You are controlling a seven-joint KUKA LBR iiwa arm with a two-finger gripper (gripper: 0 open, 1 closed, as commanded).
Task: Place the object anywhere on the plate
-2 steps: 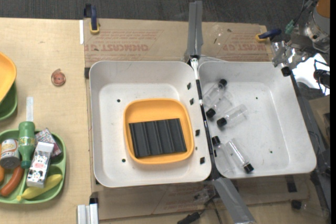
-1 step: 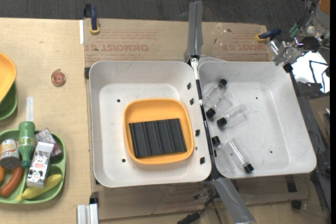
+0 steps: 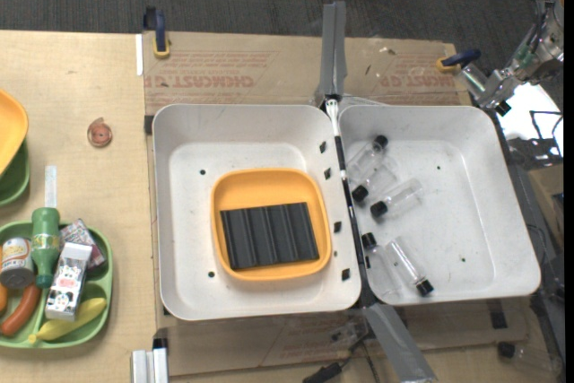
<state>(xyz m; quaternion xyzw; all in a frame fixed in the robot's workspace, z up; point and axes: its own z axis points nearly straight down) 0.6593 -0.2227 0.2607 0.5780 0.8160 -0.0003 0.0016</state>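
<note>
Camera view: ribbed black slab [image 3: 270, 235] on plate [image 3: 231, 189].

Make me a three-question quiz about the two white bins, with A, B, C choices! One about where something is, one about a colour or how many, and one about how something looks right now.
1. Where is the plate?
A. In the left bin
B. In the right bin
C. On the wooden table

2. What colour is the plate?
A. Green
B. Orange
C. Blue

3. How are the little clear bottles with black caps placed?
A. Standing upright
B. Stacked on the plate
C. Lying on their sides

Answers:
1. A, the plate sits in the middle of the left bin.
2. B, its rim is orange around a dark ridged block.
3. C, they lie scattered flat on the right bin's floor.
</note>
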